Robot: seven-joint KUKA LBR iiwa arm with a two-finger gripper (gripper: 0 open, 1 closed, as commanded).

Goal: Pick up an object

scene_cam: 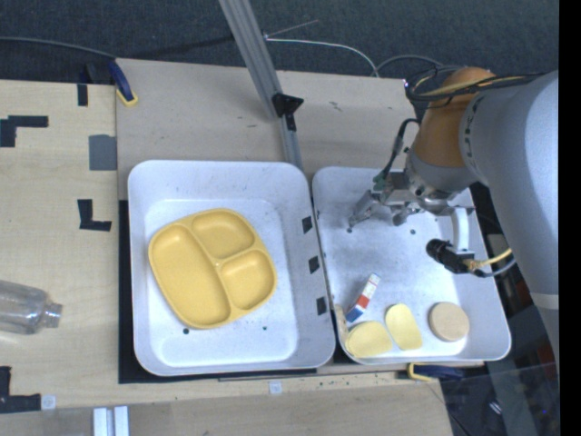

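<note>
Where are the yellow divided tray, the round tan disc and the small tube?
yellow divided tray [211, 267]: camera view, on the ridge where its compartments meet.
round tan disc [448, 322]: camera view, middle of its top face.
small tube [363, 299]: camera view, middle of its body.

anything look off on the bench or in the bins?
Mostly tidy. One oddity: a clear bottle lies on its side on the bench, left of the left bin. The yellow tray sits askew in that bin. The small items in the right bin are bunched at its near edge, away from the gripper.
</note>
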